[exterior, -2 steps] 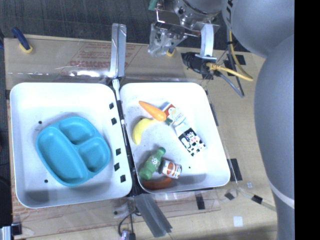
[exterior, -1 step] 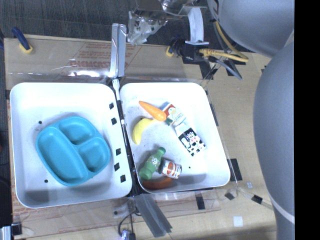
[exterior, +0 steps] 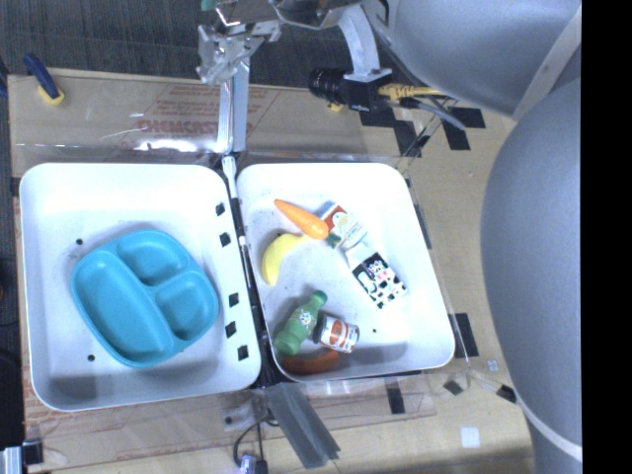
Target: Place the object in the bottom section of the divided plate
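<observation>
Gripper point(exterior: 225, 52): beyond the bins' far edge; grip state — cannot tell.
Banana point(exterior: 277, 257): light, smooth (likely plastic); take across its middle.
Plate point(exterior: 104, 309): left bin.

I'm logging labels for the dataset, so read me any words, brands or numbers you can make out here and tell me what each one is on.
Faded red print on the bench sheet behind the bins: too blurred to read.
Dark letters on the arm: cut off, unreadable.
Milk carton: cow pattern, no legible words.
Red-labelled can: print too small to read.
</observation>
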Available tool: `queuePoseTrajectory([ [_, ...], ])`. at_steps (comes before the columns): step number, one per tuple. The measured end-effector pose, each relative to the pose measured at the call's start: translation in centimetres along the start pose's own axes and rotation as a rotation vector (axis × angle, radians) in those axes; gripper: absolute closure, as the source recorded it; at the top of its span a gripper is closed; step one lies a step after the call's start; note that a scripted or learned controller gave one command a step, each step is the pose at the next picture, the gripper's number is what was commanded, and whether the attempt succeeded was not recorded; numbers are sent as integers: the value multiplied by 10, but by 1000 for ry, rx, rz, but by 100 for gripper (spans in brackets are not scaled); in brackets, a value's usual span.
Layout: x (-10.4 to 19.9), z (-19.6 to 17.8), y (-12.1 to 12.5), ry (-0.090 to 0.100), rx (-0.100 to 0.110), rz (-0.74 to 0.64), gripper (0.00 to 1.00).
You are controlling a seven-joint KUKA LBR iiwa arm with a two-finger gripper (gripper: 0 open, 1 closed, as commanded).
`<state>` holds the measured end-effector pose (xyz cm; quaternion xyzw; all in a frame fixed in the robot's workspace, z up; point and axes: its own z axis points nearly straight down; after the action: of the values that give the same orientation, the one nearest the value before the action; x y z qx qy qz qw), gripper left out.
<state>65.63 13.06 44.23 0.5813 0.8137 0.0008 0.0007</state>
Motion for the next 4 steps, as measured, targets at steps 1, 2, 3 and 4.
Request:
queuePoseTrajectory([
  [1, 68, 0, 23, 0, 0, -153, 100],
  [2, 75, 0, 25, -2, -1, -512, 100],
  [3, 80, 0, 14, 0, 4, -830, 100],
  [4, 88, -1, 16, -1, 0, -1245, 100],
])
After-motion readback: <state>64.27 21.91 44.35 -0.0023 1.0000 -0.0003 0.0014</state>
